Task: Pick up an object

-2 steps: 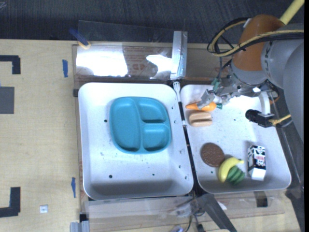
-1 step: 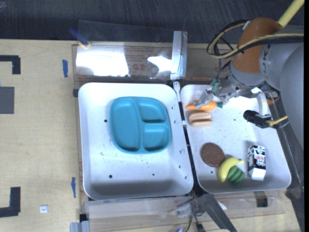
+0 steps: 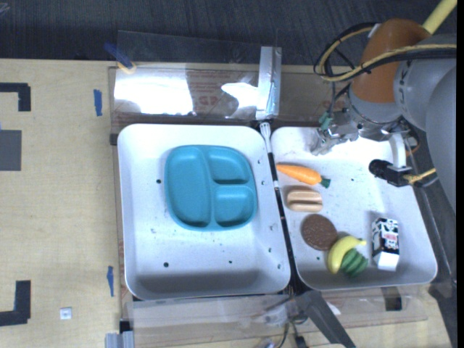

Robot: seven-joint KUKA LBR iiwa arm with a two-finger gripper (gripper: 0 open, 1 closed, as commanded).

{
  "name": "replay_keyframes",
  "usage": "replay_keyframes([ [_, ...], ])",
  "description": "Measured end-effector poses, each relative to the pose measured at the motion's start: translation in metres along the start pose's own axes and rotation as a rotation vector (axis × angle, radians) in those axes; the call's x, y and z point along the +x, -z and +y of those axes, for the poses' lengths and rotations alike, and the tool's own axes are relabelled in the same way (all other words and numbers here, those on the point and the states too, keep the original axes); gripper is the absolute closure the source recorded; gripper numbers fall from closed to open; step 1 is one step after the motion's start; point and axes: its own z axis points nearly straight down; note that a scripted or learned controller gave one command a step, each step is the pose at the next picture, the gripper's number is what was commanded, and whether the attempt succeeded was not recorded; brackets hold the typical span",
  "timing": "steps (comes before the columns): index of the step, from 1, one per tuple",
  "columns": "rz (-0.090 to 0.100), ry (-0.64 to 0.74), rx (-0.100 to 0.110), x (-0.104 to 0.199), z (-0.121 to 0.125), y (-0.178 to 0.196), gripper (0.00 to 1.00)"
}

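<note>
Nearest me in the right bin lie a banana and a small milk carton, just beside each other. A brown cookie touches the banana. Beyond it sit a hot dog, then a carrot. The left bin holds a blue divided plate. My gripper hangs over the far corner, above the carrot; I cannot tell whether it is released or clenched. I'd go for the carrot: it lies closest, and it needs a grasp across its narrow width.
</note>
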Motion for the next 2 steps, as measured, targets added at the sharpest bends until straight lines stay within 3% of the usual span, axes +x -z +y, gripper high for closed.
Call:
replay_keyframes([
  [1,-0.003,-0.07,0.012,-0.02,-0.031,0.058,1.0],
  [2,-0.002,0.189,0.01,0.007,-0.003,0.129,1.0],
])
